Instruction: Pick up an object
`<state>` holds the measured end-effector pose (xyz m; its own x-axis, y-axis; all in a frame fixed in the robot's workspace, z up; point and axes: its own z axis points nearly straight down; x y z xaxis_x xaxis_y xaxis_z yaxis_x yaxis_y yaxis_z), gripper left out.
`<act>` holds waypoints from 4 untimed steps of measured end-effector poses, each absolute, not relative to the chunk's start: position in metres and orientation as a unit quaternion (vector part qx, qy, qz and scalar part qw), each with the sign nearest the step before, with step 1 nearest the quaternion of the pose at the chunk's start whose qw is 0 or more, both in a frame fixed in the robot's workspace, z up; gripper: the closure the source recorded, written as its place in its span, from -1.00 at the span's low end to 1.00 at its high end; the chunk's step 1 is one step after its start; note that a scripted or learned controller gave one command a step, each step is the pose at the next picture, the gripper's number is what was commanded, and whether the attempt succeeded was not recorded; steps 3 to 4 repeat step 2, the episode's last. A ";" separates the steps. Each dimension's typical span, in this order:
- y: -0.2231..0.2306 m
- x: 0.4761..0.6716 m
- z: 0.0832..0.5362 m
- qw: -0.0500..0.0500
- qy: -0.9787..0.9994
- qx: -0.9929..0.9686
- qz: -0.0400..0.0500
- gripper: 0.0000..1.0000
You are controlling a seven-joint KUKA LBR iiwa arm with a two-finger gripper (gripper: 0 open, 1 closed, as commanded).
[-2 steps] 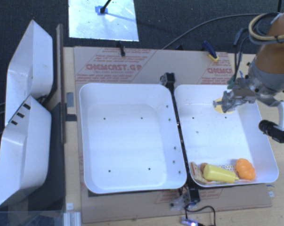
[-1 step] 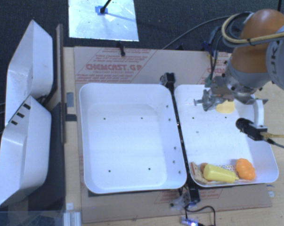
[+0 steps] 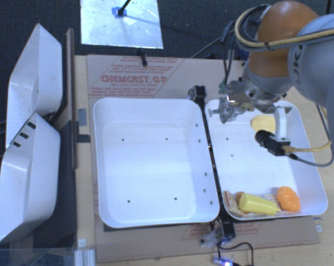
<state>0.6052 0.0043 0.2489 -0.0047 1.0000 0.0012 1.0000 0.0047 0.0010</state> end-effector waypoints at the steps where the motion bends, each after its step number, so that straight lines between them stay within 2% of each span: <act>1: 0.054 0.613 0.253 0.000 -0.709 -0.705 -0.001 1.00; 2: 0.102 0.620 0.234 0.000 -0.709 -0.706 0.000 1.00; 4: 0.102 0.620 0.234 0.000 -0.709 -0.706 0.000 1.00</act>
